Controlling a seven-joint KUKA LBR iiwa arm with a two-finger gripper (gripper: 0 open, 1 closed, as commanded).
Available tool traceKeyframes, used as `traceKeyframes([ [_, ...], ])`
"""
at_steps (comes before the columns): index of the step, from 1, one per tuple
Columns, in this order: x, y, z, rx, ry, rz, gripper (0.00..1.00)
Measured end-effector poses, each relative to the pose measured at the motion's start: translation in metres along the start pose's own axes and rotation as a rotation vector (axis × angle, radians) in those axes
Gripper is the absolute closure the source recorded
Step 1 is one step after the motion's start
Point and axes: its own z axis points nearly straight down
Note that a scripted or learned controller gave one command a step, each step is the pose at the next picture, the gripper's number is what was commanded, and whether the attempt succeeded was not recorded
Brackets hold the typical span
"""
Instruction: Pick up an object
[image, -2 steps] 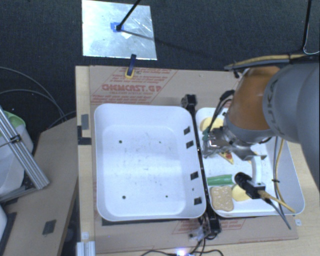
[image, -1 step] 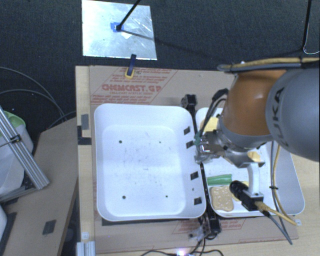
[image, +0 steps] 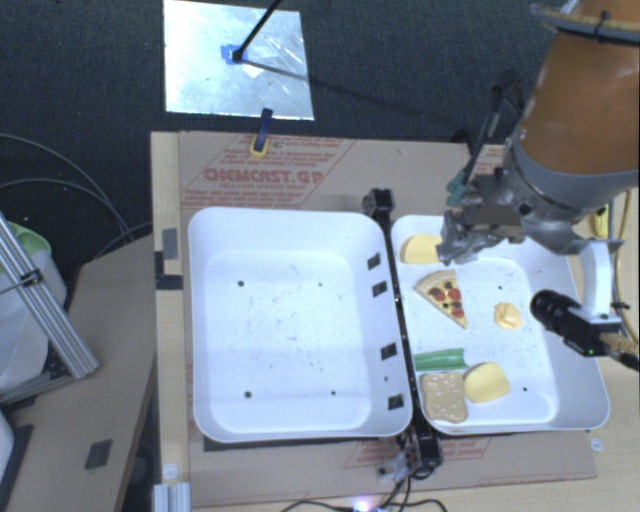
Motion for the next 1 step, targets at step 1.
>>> traceKeyframes([
  [1, 0.0382, -0.0008, -0.0189, 0.017, -0.002, -0.002, 1.0],
])
